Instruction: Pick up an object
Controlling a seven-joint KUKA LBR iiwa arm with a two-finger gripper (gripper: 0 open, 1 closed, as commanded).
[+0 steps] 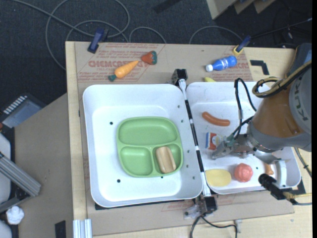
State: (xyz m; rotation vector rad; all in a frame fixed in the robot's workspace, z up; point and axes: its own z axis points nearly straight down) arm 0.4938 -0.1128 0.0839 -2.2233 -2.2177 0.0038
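I see the gripper (218, 150) low in the right bin (225, 94), beside a small red-and-blue carton (212, 141); I cannot tell its state. Around it lie a smooth sausage (216, 118), a pale yellow oval (218, 177) and a round pink ball (243, 172). The left bin (99, 113) holds a glossy green divided plate (148, 145) with a bun (165, 159).

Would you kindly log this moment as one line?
gripper low in right bin | beside small carton | nothing seen held | hot dog untouched
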